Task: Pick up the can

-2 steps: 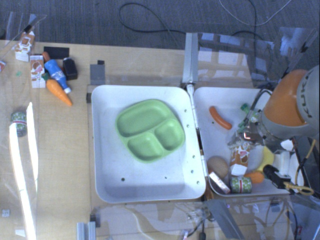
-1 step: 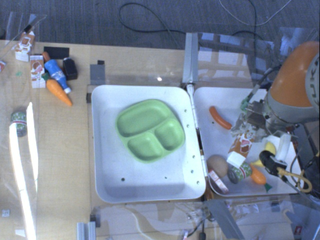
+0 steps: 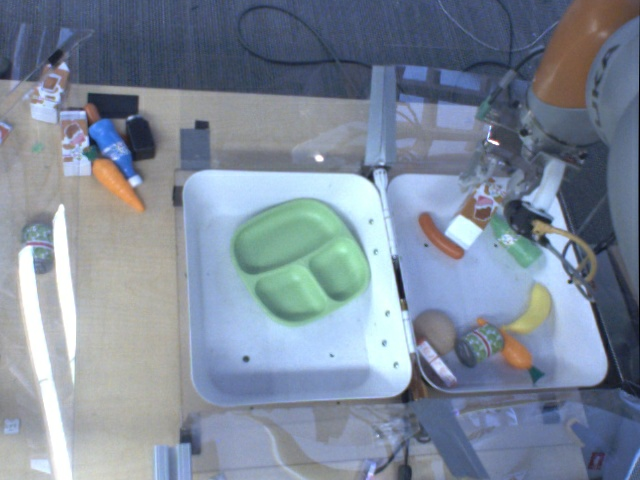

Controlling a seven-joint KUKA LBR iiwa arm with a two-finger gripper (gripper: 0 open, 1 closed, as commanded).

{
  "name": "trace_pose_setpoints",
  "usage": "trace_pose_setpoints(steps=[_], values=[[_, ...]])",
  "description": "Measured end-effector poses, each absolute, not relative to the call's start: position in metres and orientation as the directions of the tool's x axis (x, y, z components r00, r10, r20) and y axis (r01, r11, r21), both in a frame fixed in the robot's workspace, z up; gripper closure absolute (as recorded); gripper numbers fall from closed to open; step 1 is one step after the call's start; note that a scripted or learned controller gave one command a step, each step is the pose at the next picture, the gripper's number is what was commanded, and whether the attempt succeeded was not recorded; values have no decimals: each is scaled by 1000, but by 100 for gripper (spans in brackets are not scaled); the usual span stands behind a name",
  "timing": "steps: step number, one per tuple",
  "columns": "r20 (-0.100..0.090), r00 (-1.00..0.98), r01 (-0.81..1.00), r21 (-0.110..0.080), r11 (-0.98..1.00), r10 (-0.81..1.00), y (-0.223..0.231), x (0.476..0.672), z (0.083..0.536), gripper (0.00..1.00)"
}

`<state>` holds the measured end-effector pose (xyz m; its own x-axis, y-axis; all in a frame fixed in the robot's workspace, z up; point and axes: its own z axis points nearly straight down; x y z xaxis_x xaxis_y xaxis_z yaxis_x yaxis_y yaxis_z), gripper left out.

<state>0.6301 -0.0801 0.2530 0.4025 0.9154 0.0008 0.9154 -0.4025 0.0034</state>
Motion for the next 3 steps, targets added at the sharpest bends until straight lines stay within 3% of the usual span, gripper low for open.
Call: trace_pose_setpoints(steps=[1, 2, 3], values=[[0, 417, 909, 2, -417, 909, -40, 664, 200, 100], [2, 547, 837, 4, -547, 837, -73, 670, 186, 100], [4, 538, 843, 7, -538, 843, -71, 671, 198, 100]])
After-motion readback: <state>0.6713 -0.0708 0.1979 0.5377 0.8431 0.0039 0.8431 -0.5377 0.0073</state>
